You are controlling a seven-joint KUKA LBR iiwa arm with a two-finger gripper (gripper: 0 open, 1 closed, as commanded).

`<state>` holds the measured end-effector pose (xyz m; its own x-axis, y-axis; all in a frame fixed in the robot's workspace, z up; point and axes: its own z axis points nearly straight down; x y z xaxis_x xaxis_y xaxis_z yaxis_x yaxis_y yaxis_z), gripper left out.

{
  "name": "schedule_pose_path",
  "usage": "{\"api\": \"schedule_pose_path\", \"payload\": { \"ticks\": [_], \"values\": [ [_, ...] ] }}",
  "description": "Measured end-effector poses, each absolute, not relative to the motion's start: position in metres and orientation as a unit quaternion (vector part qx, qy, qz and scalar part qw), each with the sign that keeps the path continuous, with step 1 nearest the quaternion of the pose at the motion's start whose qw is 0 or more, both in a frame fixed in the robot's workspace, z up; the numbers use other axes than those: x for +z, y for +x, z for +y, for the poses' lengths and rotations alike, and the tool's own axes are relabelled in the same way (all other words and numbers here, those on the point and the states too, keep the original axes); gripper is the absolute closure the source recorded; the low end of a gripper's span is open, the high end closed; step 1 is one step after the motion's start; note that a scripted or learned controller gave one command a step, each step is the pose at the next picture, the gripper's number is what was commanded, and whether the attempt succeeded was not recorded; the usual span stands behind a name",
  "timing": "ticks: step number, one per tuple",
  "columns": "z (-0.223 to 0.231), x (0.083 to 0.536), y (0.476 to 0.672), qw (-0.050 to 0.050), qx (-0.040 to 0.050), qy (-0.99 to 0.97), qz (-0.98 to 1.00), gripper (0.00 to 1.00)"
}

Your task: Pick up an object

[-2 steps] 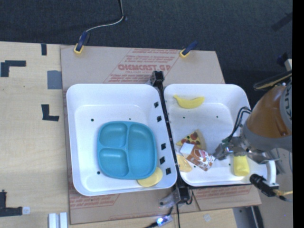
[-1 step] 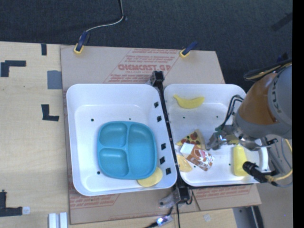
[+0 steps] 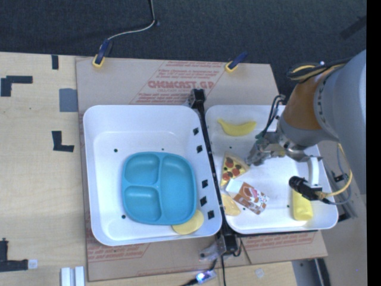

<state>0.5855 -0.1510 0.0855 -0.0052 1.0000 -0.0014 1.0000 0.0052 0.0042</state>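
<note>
Gripper low in right bin, beside pizza slice

Gripper (image 3: 258,154) down inside the right bin (image 3: 271,222), reaching in from the right on the grey arm (image 3: 348,100) with its orange band (image 3: 300,103). Tip near the bin's middle, just to the right of the pizza slice (image 3: 231,168); touching it or not, impossible to say from this angle. Grip state: cannot tell, with the tip dark, small and seen from above. Nothing visibly held.

Candidates for picking, all lying on the right bin's floor:
- Pizza slice close to the left wall, point toward the near-left corner, red and dark toppings facing up.
- Banana (image 3: 237,127) toward the far side, curved, lying flat, apart from the gripper.
- Small printed packet (image 3: 250,198), white and brown, tilted, nearer the front edge, below and right of the pizza slice.
- Pale yellow rounded piece (image 3: 228,205) tucked against the left wall, just beside the packet.
- Yellow block (image 3: 302,209) near the front right corner, well apart from the rest, under a black part of the arm's cabling.

Left bin (image 3: 101,159) alongside, sharing the black divider at the centre. Blue divided plate (image 3: 159,187) lying flat in its middle, three compartments facing up. Yellow disc (image 3: 189,224) poking out from under the plate's front right edge.

Both bins resting on a cardboard sheet (image 3: 172,82) with red print, clamped at the far edge by two blue-and-yellow clips (image 3: 100,57). Light wooden bench (image 3: 36,177) to the left, marked with black tape.
</note>
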Motion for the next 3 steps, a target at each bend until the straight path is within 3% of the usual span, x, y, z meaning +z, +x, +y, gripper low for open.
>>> {"api": "schedule_pose_path", "payload": {
  "ticks": [1,2,3],
  "values": [
    [-0.085,0.192,0.672,0.006,0.0051,0.703,0.711,1.00],
    [0.025,0.275,0.563,0.000,0.0039,0.702,0.712,1.00],
    [-0.045,0.347,0.597,0.004,0.0018,0.708,0.706,1.00]
  ]
}}
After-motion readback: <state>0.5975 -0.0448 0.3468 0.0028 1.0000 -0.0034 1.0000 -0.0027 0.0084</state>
